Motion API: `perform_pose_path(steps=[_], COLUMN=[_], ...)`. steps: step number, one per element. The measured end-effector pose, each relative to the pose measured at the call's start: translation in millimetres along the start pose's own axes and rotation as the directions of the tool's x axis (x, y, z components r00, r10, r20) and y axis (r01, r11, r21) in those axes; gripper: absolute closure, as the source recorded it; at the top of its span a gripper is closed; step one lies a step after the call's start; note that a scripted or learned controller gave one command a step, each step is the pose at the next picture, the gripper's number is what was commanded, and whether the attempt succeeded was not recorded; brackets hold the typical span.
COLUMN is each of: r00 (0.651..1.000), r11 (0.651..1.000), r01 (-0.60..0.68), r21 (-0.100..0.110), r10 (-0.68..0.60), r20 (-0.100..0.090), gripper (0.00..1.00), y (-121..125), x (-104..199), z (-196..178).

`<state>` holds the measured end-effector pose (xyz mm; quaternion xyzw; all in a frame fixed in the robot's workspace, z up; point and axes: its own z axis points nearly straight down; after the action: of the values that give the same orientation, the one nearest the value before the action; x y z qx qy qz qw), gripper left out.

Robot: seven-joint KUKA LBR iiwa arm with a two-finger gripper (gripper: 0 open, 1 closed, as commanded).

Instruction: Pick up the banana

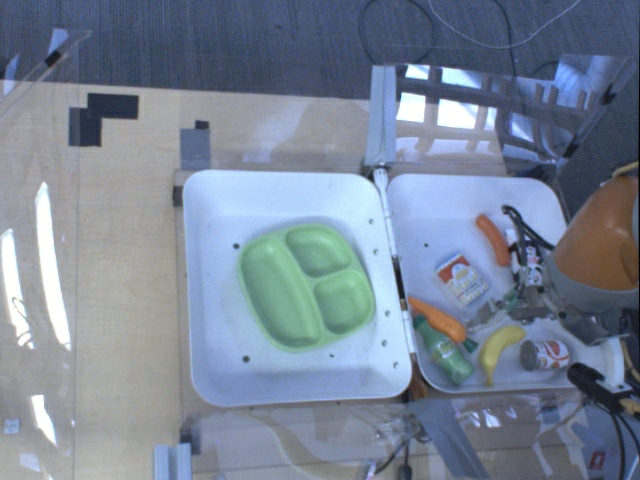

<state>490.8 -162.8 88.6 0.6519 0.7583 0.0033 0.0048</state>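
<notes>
The yellow banana [500, 347] lies curved near the front edge of the right bin [430, 203], between a green bottle [446, 352] and a small can [548, 355]. My gripper [507, 310] hangs low just above and behind the banana's upper end, below the arm's orange band [603, 238]. Nothing shows as held in it. Its tip is small and blurred against the bin floor.
An orange carrot [437, 318] lies left of the gripper, with a small red-and-white box [462, 278] and a sausage [491, 239] farther back. The left bin [210, 268] holds a green divided plate [305, 286]. A metal divider [395, 268] separates the bins.
</notes>
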Motion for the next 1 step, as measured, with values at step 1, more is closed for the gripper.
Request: perform_pose_path(steps=[1], r00=[0.955], r11=[0.955], r01=[-0.297], r21=[0.002], r10=[0.297], r20=[-0.001], gripper=[0.00], y=[-3.0], x=[-16.3], z=[0.4])
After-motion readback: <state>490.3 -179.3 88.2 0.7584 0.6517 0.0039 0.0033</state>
